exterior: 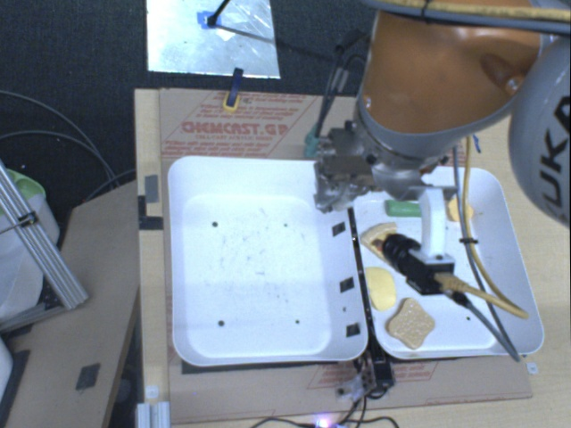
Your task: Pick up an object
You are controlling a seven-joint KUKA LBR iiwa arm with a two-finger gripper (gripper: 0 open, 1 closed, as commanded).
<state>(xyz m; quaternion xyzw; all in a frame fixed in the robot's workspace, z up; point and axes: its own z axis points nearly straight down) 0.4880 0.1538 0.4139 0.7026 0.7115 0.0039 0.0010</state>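
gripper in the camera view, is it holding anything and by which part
It cannot be told. The gripper hangs over the ridge between the two bins, and no object shows between its fingers from this angle.

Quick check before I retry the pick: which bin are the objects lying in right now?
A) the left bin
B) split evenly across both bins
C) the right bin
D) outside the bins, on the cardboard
C: the cracker, the yellow piece and the green piece all lie in the right bin, under the arm.
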